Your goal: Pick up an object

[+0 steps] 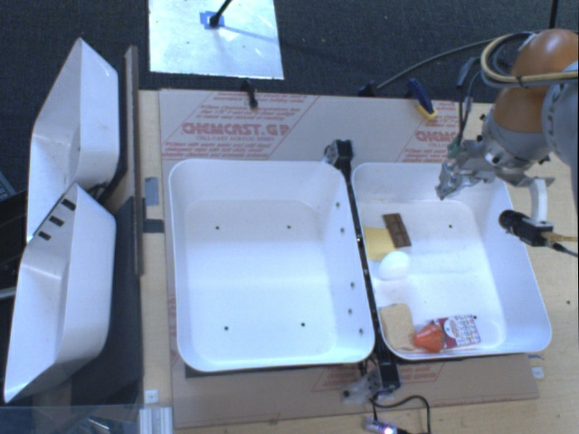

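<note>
The right bin (pixel 507 269) holds several small objects along its left side: a brown bar (pixel 396 230), a yellow piece (pixel 377 241), a white egg-shaped ball (pixel 394 265), a tan square (pixel 396 322), an orange-red object (pixel 429 337) and a printed packet (pixel 461 329). My gripper (pixel 450 184) hangs over the bin's far right part, above the back wall, with nothing seen between its fingers. It stands well apart from all the objects.
The left bin (pixel 262 260) sits beside the right one, a black clamp strip (pixel 357 242) between them. Two spare white bins (pixel 63 242) lean at the far left. A metal plate (pixel 213 25) lies at the back. Cables run by the arm.
</note>
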### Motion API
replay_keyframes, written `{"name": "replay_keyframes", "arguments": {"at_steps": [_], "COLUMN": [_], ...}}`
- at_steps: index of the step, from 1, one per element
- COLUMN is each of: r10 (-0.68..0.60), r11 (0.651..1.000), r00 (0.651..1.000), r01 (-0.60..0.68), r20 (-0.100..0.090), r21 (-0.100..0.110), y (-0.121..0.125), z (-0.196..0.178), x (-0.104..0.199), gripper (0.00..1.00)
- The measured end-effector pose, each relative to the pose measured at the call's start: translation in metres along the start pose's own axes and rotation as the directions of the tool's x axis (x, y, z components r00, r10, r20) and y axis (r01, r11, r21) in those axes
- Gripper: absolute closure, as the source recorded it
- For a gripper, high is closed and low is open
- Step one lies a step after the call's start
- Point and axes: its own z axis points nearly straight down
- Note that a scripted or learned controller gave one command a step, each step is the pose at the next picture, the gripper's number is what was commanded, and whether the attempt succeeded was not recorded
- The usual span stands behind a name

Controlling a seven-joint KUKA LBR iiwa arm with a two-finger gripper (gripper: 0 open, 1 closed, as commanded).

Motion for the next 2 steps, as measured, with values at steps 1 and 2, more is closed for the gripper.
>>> {"name": "replay_keyframes", "arguments": {"at_steps": [1,2], "r10": [0.000,0.000], "r11": [1.000,1.000], "r00": [1.000,1.000], "r01": [0.000,0.000], "r20": [0.000,0.000], "r21": [0.001,0.001], "y": [-0.006,-0.015], "z": [-0.047,-0.100], "x": [-0.003,-0.002], "gripper": [1.00,1.00]}}
